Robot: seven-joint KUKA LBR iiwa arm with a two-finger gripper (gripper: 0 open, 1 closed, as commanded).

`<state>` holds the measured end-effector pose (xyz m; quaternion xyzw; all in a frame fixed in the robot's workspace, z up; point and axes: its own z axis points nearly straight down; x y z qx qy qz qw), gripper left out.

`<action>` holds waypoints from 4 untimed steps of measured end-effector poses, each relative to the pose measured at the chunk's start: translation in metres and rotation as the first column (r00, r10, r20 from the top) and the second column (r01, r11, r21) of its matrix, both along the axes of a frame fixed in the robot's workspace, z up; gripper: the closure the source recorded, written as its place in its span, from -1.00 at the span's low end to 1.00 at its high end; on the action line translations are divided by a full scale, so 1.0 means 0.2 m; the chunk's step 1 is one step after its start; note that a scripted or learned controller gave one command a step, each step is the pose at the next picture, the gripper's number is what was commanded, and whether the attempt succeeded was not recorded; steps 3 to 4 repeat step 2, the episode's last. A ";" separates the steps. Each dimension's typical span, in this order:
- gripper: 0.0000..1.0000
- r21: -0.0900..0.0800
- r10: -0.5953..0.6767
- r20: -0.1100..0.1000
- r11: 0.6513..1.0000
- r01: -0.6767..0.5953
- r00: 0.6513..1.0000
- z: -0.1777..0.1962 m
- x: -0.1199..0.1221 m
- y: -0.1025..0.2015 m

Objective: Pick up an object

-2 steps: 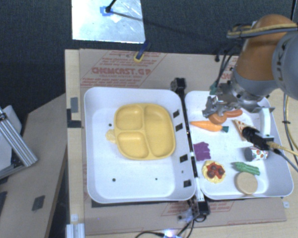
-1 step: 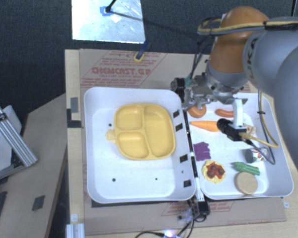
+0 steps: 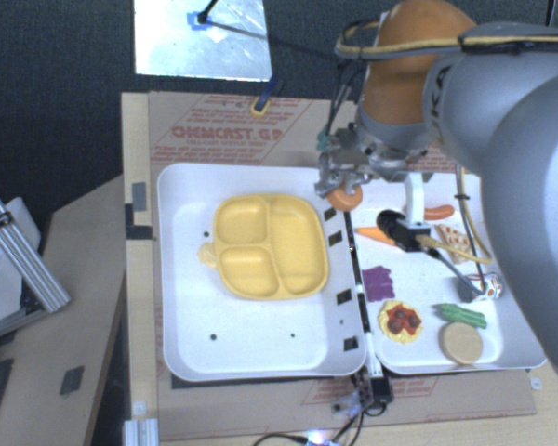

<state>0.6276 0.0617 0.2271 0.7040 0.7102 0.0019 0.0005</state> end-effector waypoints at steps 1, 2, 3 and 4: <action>1.00 -0.003 -0.004 -0.001 1.000 0.004 1.000 -0.06 0.06 -0.03; 1.00 -0.001 -0.003 0.001 1.000 0.003 1.000 0.04 0.06 -0.01; 1.00 -0.001 -0.003 0.001 1.000 0.003 1.000 0.04 0.06 -0.01; 1.00 -0.001 -0.003 0.001 1.000 0.003 1.000 0.04 0.06 -0.01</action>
